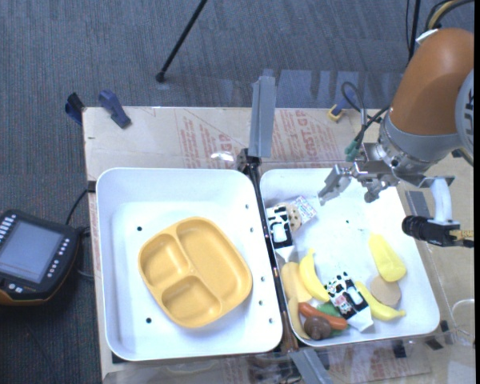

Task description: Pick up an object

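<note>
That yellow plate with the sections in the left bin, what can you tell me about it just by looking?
The yellow plate is a divided tray with rounded corners, looking like smooth matte plastic. Raised ridges split it into three compartments: one larger and two smaller. It lies flat, right side up, turned at a slant to the walls of the left bin, roughly in the middle of the bin's floor. Nothing lies in its compartments, and only the bin floor beneath touches it. The gripper is over the other bin, well away.

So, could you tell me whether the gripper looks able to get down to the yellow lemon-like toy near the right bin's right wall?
Probably yes. The gripper hangs above the right bin, and the yellow toy lies on top with open white floor between them; only the bin wall beside it might crowd one side.
</note>
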Tool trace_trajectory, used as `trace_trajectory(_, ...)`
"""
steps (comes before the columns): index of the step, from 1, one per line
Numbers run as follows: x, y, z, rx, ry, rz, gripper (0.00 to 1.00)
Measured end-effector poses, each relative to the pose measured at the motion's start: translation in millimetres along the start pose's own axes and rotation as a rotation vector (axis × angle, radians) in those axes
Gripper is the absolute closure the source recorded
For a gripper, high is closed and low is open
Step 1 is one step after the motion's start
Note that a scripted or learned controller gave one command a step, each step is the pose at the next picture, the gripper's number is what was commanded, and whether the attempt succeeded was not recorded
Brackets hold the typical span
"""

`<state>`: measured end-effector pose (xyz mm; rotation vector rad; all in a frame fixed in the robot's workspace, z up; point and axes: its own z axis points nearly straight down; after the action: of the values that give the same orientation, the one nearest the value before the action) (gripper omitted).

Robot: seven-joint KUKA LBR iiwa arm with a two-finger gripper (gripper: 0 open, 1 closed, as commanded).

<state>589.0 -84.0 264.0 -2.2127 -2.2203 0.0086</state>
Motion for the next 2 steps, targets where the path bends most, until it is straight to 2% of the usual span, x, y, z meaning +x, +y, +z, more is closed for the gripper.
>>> trace_trajectory(1, -25, -82, 108, 0.007, 0.003, -0.190, 0.00)
trace_trajectory(2, -11, -23, 180, -0.004, 0.000, -0.313, 0.00)
